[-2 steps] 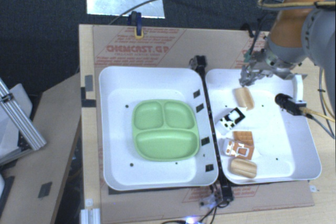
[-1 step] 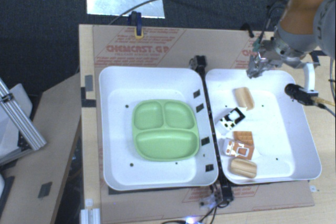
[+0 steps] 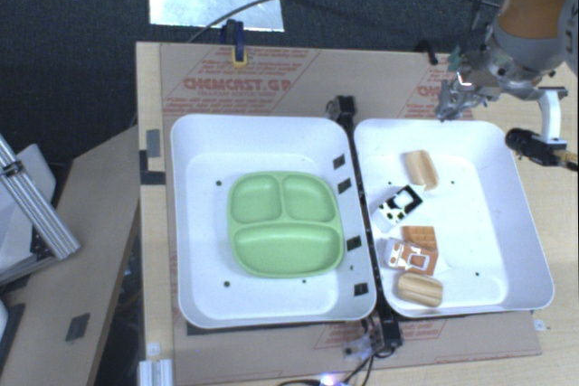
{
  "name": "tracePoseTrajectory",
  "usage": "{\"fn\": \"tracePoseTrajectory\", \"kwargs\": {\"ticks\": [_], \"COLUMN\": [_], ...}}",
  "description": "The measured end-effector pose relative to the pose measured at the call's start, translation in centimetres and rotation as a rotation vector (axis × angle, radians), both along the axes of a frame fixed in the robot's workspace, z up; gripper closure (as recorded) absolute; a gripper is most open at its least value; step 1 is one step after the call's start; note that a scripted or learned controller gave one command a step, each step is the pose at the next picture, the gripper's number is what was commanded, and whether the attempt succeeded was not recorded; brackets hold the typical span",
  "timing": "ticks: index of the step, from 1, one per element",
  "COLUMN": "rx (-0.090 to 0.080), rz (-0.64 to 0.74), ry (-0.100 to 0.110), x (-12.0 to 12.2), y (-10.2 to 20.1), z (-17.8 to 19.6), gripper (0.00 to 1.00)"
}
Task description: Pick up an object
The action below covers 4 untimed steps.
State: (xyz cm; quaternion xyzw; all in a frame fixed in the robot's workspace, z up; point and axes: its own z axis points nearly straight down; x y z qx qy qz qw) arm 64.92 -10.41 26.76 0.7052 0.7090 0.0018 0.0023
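The right bin holds a tan bread-like roll near its back, a small black-and-white object at its left, an orange-brown waffle-like piece below that, and a second tan roll at its front. My gripper hangs over the right bin's back rim, above and to the right of the back roll, with nothing visibly between its fingers. The fingers are small and dark against the bench.
The left bin holds a green divided plate. A black clip row joins the two bins. A blue clamp sits on the cardboard behind the left bin. A cable arcs across the back.
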Motion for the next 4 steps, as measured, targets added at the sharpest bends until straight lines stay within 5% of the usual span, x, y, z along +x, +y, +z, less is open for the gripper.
{"fn": "tracePoseTrajectory", "kwargs": {"ticks": [4], "rx": [0.003], "rz": [0.005], "ry": [0.007], "x": [-8.2], "y": [20.2], "z": [-1.9], "gripper": [1.00]}}
